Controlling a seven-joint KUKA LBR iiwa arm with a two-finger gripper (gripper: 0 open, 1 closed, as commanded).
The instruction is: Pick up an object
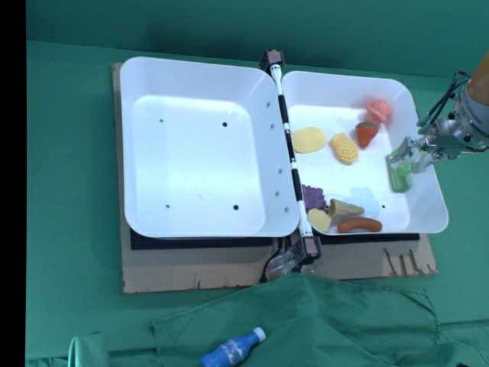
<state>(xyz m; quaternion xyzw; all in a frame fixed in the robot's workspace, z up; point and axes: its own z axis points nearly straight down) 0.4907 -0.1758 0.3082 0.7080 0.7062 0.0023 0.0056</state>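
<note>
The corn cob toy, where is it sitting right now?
The corn cob lies in the right bin, toward its upper middle, between the flat yellow piece and the strawberry.

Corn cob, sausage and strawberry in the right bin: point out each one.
Corn cob (344,148), camera view, middle of its yellow body.
Sausage (359,225), camera view, middle of its length.
Strawberry (366,134), camera view, red flesh at its centre.

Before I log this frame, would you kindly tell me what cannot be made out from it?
- Gripper, camera view: too small and cluttered to tell how its jaws stand, or whether they grip the green object beneath.
- Green object: partly covered by the gripper, so its kind is unclear.
- Arm: cut off by the right edge.
- Purple item: partly hidden by the bin rim.
- Blue bottle: label too small to read.
</note>
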